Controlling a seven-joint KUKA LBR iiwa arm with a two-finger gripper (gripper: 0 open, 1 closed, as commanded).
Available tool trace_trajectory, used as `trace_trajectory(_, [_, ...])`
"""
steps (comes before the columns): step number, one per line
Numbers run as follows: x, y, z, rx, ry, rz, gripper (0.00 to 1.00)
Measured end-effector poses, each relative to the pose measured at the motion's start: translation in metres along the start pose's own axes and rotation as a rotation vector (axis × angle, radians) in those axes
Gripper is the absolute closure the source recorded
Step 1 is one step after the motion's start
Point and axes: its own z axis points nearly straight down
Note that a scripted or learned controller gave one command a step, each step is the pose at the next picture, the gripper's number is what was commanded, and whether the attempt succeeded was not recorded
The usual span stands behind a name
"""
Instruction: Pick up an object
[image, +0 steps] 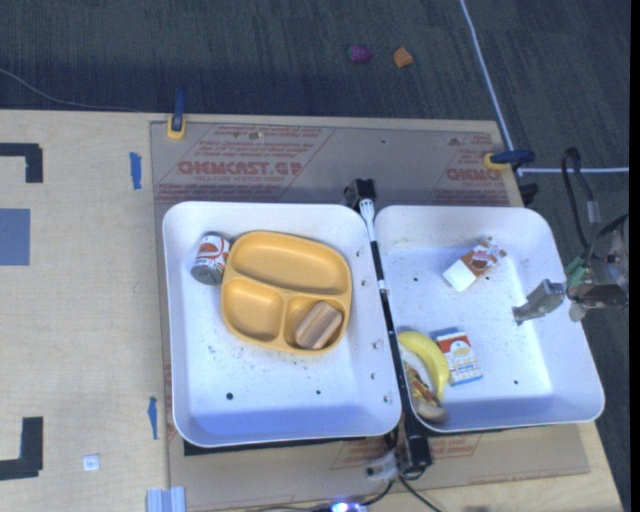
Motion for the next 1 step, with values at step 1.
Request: trace_trajectory(1, [0.0290,0.0022,0.1525,-0.010,-0.002,0.001,0.00])
